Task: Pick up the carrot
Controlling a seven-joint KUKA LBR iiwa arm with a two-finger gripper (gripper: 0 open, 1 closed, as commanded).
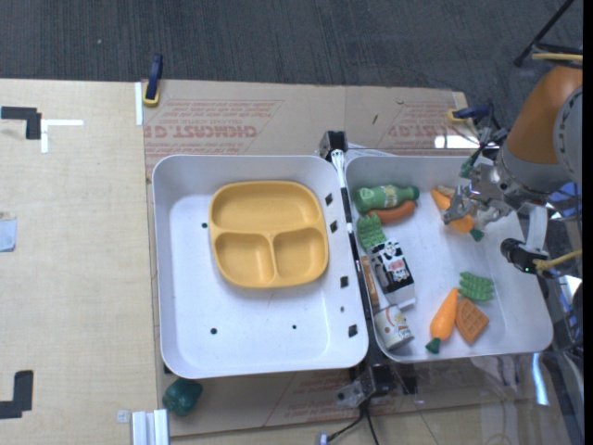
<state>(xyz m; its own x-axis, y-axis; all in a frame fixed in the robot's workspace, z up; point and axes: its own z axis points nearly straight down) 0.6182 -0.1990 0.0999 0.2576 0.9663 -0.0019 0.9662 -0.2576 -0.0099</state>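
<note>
The carrot [444, 315] is orange with a dark green stalk end and lies tilted in the near part of the right bin [519, 336]. It sits between a small can [397, 327] and an orange waffle piece [472, 322]. My gripper [465, 208] hangs over the far right part of that bin, well behind the carrot and apart from it. It is just above a small orange thing [443, 197] with a green tip. The arm's orange band [547, 109] rises to the right.
The right bin also holds a green bottle [387, 195], a reddish-orange sausage shape [395, 214], a black-and-white carton [396, 267] and a green leafy piece [477, 286]. A yellow divided plate [269, 232] lies in the left bin [176, 286]. A green pepper [182, 395] sits on the bench.
</note>
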